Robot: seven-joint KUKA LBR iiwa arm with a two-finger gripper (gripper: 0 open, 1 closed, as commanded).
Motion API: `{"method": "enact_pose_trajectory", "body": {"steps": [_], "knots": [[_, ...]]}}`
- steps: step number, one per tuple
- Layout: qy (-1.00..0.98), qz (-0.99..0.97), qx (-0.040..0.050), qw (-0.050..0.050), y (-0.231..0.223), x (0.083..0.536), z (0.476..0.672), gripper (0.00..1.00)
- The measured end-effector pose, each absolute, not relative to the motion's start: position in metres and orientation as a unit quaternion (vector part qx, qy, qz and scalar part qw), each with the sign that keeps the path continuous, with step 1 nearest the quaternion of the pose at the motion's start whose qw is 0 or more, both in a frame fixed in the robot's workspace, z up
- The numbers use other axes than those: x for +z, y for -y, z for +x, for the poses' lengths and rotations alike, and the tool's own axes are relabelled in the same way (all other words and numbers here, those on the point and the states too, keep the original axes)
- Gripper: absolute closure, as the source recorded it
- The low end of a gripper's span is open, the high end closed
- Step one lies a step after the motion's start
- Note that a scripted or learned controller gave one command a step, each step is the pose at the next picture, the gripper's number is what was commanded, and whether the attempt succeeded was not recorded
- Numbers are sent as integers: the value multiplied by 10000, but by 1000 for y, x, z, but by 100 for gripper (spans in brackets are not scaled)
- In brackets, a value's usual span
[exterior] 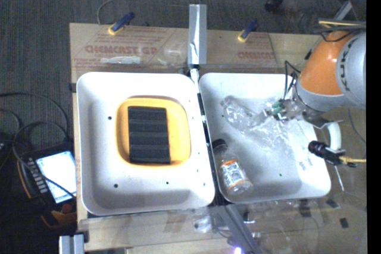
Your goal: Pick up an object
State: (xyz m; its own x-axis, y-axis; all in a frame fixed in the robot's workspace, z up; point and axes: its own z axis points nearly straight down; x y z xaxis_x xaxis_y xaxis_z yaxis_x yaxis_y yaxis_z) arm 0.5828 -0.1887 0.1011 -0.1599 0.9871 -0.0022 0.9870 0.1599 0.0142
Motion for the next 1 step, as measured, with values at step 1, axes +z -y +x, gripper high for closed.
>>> {"method": "enact_pose_trajectory", "body": {"steps": [1], "knots": [[-8190,5738,4,2,132,182,587,100]]}}
